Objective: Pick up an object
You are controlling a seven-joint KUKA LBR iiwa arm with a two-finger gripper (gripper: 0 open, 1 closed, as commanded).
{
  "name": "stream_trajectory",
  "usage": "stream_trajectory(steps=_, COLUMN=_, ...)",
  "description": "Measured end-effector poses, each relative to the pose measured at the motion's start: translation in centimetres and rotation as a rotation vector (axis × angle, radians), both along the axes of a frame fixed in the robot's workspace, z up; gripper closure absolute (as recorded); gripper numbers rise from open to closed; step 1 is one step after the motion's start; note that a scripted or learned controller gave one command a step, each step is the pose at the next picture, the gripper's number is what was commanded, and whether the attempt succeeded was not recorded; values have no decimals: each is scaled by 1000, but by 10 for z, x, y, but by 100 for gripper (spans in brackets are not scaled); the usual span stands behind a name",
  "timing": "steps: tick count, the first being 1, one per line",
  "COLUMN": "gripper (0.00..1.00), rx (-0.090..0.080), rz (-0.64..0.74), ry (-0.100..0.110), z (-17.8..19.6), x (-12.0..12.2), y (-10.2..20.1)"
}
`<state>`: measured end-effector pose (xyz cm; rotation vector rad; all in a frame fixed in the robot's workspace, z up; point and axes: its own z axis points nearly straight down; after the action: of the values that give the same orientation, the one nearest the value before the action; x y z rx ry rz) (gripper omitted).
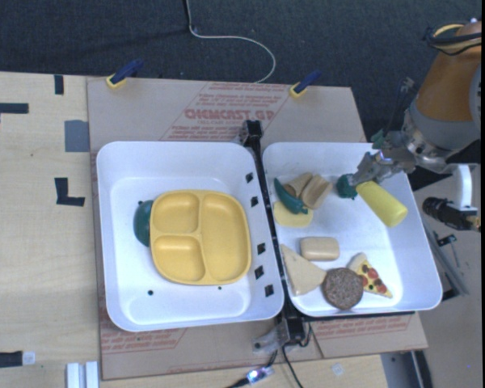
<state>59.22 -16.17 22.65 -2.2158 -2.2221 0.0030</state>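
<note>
**A:** Reaching is the step you're in, by my read. Your tool (pixel 362 175) sits low over the upper part of the right bin (pixel 416 297), right of centre in the frame, with the grey wrist and orange band climbing off toward the upper right corner.

**B:** Has it got anything?

**A:** You can't claim that yet. The tip is beside a small dark green piece (pixel 346 189) and just left of the yellow cylinder (pixel 382 201), which lies tilted along the bin's upper right. Nothing shows plainly between the fingers, and whether they stand apart or together I cannot tell; the tip is too small and dark.

**B:** So which object is the target?

**A:** Most likely the yellow cylinder or that green piece, since both lie at the tip. Your other candidates lie lower in the same bin: the beige block (pixel 318 248), the brown round patty (pixel 343 288) and the pizza slice (pixel 370 276). The yellow divided plate (pixel 200 236) rests in the left bin (pixel 117 297).

**B:** Next move?

**A:** You'd want the tip centred on one object, not between two, then a close and a straight lift clear of the bin wall.
</note>
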Motion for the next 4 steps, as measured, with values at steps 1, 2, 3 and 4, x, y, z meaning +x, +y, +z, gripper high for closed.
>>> stream_trajectory(steps=1, gripper=100, rx=1, rz=2, ry=1, z=-10, x=-25, y=53)
stream_trajectory(steps=2, gripper=100, rx=1, rz=4, ry=0, z=-2, x=-45, y=106)
stream_trajectory(steps=3, gripper=100, rx=0, rz=2, ry=2, z=-8, x=-73, y=148)
stream_trajectory(steps=4, gripper=100, rx=-1, rz=-1, ry=0, z=-11, x=-74, y=142)
